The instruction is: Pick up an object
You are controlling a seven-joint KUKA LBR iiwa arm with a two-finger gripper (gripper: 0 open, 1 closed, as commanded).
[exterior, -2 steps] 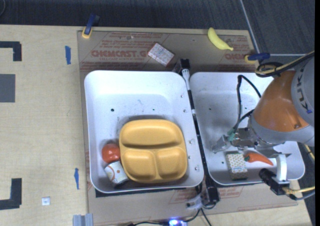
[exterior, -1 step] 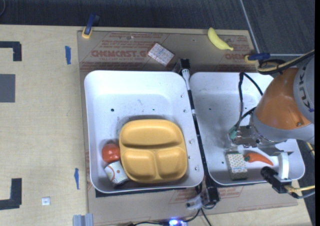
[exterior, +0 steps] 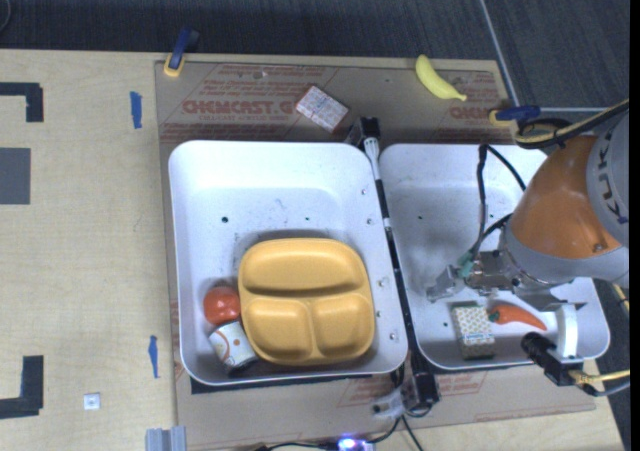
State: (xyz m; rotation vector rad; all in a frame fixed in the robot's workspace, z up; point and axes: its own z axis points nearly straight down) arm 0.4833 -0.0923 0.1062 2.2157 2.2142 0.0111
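Your gripper (exterior: 470, 284) hangs low in the right bin (exterior: 440, 174), toward its near edge; jaw state cannot be told. Just beneath and beside it lie a small speckled sponge-like block (exterior: 473, 327) and a toy carrot (exterior: 518, 315). Judge the block light and soft: take it across its short sides. The carrot looks stiff, smooth and likely slippery.

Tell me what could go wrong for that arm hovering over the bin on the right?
The arm's hand sits low in the right bin, close above a small sponge-like block and a toy carrot. Those two lie almost touching, so it might nudge one while reaching for the other. Both also rest near the bin's front wall, which could block a clean grip. The cable looping by the wrist might snag.
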